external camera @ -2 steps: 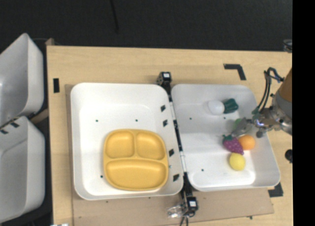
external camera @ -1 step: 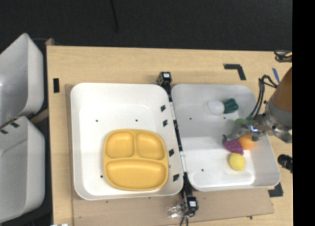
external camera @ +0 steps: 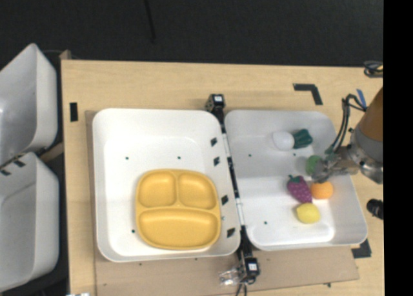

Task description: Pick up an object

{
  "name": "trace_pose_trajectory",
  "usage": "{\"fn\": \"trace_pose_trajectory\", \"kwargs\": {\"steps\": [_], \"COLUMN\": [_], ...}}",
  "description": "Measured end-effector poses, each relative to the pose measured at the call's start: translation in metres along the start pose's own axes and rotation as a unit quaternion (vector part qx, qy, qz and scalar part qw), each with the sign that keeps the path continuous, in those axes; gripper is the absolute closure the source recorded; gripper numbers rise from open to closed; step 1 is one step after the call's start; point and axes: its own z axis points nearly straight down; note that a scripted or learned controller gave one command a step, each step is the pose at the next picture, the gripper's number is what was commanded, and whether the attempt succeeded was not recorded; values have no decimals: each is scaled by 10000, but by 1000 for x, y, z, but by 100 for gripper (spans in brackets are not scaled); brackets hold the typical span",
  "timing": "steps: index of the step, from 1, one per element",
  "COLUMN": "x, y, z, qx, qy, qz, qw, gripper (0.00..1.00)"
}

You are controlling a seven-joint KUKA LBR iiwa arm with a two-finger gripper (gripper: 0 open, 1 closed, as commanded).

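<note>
The grey robot arm's hand is low in the right white bin, over a small green toy. I cannot tell how the hand is set. Close by sit purple toy grapes, an orange ball and a yellow lemon. A yellow plastic tray lies in the left white bin.
</note>
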Motion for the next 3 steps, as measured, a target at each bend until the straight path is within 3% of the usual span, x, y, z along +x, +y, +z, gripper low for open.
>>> {"fn": "trace_pose_trajectory", "kwargs": {"steps": [1,2,3], "x": [1,0,44], "y": [1,2,9], "z": [-62,-67,-71], "qx": [16,40,41], "qy": [13,24,30], "qz": [-31,-35,-48], "qw": [10000,10000,10000], "gripper": [100,100,100]}}
